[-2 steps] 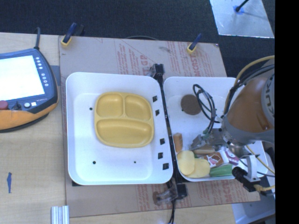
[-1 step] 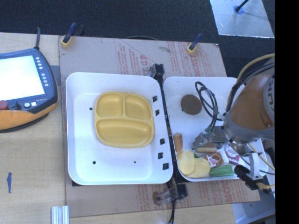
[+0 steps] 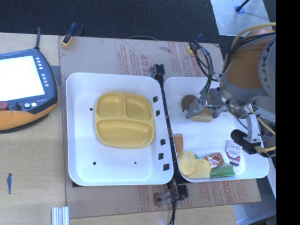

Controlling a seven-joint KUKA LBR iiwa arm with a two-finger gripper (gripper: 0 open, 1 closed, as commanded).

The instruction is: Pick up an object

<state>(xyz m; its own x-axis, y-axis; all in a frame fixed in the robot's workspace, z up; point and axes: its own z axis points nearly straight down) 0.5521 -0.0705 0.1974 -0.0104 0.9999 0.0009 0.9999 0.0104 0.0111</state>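
Camera view gives you, from the left, a teach pendant (image 3: 26, 88) on the wooden bench (image 3: 28, 172), then a yellow divided plate (image 3: 124, 120) in the left bin (image 3: 77, 125). Over the right bin (image 3: 253, 172) the gripper (image 3: 202, 108) hangs at a tan object (image 3: 202, 117); dark carpet (image 3: 117, 8) lies beyond

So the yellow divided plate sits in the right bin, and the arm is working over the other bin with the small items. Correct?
Not quite. In the camera view the yellow divided plate sits in the left bin, not the right one. The rest holds: the arm is over the right bin, which holds the small items.
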